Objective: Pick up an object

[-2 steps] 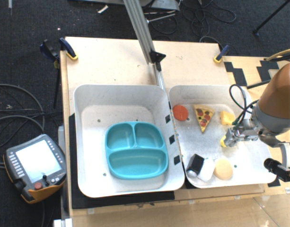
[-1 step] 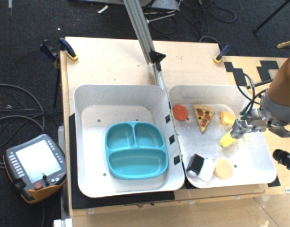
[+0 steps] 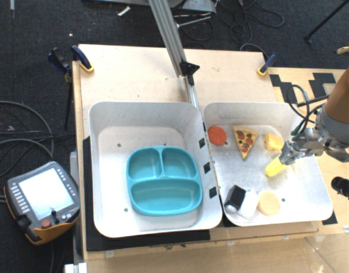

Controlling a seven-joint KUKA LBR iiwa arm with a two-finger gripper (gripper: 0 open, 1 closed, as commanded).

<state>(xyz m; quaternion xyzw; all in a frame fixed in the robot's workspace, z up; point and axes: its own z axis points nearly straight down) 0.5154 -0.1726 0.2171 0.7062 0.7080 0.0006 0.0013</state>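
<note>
One hand [image 3: 289, 155] low, at yellow piece [image 3: 274, 167]

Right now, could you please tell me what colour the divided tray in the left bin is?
The divided tray is turquoise blue, seen in the camera view.

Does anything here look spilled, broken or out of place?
Nothing stands out. The toy foods, such as the pizza slice and red disc, lie loose in the right bin, and the teal tray sits flat in the left bin.

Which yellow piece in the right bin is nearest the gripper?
The bright yellow piece lying right at the gripper; the cheese block and pale disc lie farther off.
</note>
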